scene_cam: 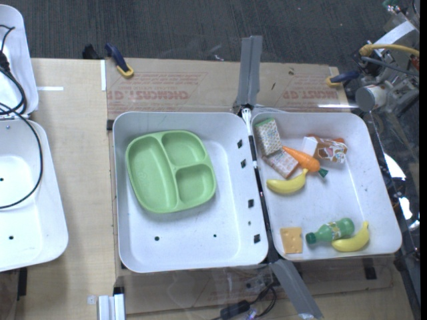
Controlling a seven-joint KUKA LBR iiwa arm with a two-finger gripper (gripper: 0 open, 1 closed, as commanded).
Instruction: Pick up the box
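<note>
A small box (pixel 268 137) with a green-and-white checked face lies in the right bin (pixel 373 179), close to its upper left corner and the divider. A second carton (pixel 329 149), orange-brown and white, lies near the bin's upper middle. Between the two sit a brown wafer-like block (pixel 283 165) and an orange carrot (pixel 301 158). Grey arm parts with cables and a yellow hose (pixel 383 79) stand beyond the bin's upper right corner.
The right bin also holds a banana (pixel 287 184), a cheese slice (pixel 291 240), a green bottle (pixel 331 232) and a second banana (pixel 352 240). A green divided plate (pixel 171 171) lies in the left bin (pixel 133 239). White equipment with a black cable (pixel 20 179) stands at far left.
</note>
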